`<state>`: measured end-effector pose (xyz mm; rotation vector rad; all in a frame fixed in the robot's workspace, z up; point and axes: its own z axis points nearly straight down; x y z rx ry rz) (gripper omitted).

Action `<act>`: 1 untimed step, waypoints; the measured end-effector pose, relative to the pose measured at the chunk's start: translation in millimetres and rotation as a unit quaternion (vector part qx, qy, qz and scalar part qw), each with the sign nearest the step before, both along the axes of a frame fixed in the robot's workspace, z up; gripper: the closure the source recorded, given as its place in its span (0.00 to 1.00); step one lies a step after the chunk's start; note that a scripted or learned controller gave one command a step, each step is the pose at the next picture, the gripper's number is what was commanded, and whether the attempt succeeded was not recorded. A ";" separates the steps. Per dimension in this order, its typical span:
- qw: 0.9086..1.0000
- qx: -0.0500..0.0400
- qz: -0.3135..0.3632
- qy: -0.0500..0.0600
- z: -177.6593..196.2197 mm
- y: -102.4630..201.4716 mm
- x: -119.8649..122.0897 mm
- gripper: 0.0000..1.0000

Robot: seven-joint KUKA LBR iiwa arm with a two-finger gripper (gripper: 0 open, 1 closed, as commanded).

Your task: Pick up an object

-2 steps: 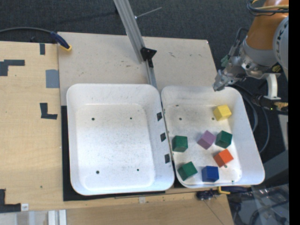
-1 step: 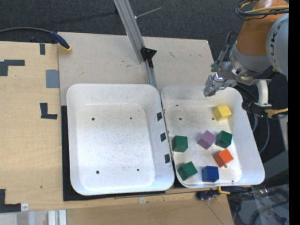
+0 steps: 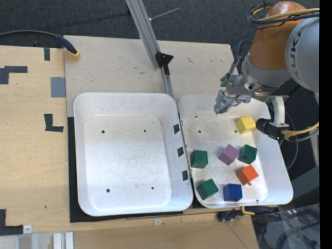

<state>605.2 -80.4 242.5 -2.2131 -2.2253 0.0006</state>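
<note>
My claw (image 3: 224,106) sits in the upper right of the frame, over the top edge of the right bin (image 3: 203,106), hanging from my grey arm (image 3: 306,40) with the orange band (image 3: 272,25) above the wrist. Can't tell whether it's released or clenched; tip is too small and dark against the rim. Nothing visible in it.

All blocks are in the right bin, lower right part of the frame. Yellow block (image 3: 245,124) is closest to my claw, below and right of it, apart from it. Purple block (image 3: 228,154) is near the bin's centre, dark green block (image 3: 248,153) just right of it, close but I can't tell if touching. Another green block (image 3: 199,158) sits left of the purple one, near the bin's left wall. Orange block (image 3: 247,175) is below the dark green one. Blue block (image 3: 233,192) is near the bottom rim, third green block (image 3: 207,188) left of it, apart.

Left bin (image 3: 83,108) fills the centre-left, a few dark dots on its floor. Metal rail (image 3: 144,27) runs diagonally from top centre down to the gap between the bins. Black cable with a blue-yellow end (image 3: 67,44) lies at upper left on the wooden bench (image 3: 31,154).
</note>
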 end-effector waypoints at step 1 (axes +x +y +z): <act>1.000 0.000 0.000 0.001 -12.9 48.0 -23.9 1.00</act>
